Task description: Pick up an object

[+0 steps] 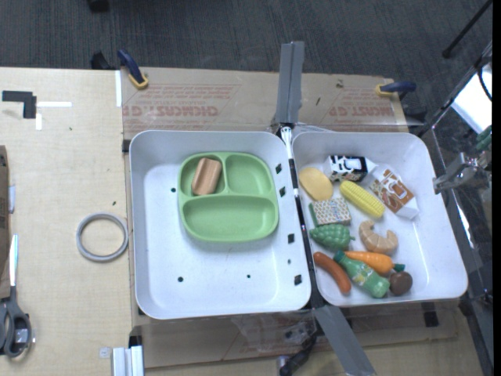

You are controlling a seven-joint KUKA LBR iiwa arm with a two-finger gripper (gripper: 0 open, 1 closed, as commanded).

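The right bin (438,233) holds several toy foods. A yellow lemon-like piece (316,183) lies beside a black-and-white carton (347,167). A corn cob (362,198) and an orange-and-white packet (393,193) sit toward the right. Below them are a speckled cracker block (330,211), a green bumpy vegetable (329,235), a croissant (379,237), a carrot (368,260), a red sausage (332,272), a green bottle (365,277) and a brown round piece (401,282). The left bin (156,272) holds a green divided plate (228,219) with a tan bread piece (206,175) in its upper-left compartment.
A roll of tape (102,236) lies on the wooden bench left of the bins, with scissors (12,319) at the far left edge. A grey bar (290,84) stands behind the seam between the bins. Dark metal hardware (462,175) crowds the right bin's right rim.
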